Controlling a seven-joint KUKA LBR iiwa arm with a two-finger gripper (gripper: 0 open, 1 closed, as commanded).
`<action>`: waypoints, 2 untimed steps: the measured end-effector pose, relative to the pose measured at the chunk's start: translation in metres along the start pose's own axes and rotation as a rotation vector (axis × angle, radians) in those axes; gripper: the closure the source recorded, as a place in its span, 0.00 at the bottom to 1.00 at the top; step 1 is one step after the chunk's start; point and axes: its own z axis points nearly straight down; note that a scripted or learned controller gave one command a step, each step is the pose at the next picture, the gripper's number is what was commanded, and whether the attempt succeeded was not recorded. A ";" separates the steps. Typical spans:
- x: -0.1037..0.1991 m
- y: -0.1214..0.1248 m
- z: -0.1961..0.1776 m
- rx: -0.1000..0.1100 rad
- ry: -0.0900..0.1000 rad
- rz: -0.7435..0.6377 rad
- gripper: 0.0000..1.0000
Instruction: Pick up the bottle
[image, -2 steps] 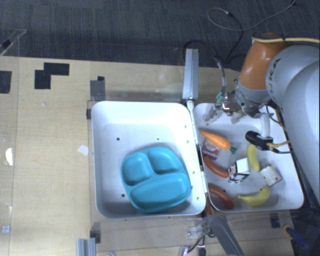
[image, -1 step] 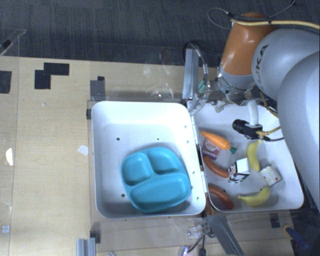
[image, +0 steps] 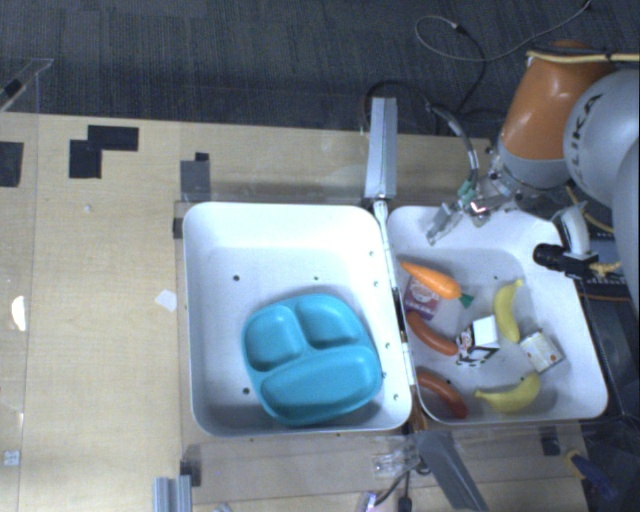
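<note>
The bottle (image: 421, 294) looks like a small clear item with a red label. It lies at the left side of the right bin (image: 590, 385), partly under an orange carrot (image: 432, 279). My gripper (image: 447, 220) hangs over the back left corner of the right bin, up and slightly right of the bottle and apart from it. Nothing shows in the gripper. The grey and orange arm (image: 560, 100) reaches in from the upper right.
The right bin also holds two bananas (image: 508, 311) (image: 511, 396), two brown sausages (image: 432, 336) (image: 441, 392), a small white block (image: 483, 335) and a small white box (image: 541, 350). A blue divided plate (image: 312, 356) sits in the left bin (image: 215, 300). Cables trail behind the bins.
</note>
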 end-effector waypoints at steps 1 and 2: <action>-0.002 -0.008 0.073 -0.002 0.000 -0.007 0.00; -0.002 -0.006 0.065 -0.005 0.000 -0.009 1.00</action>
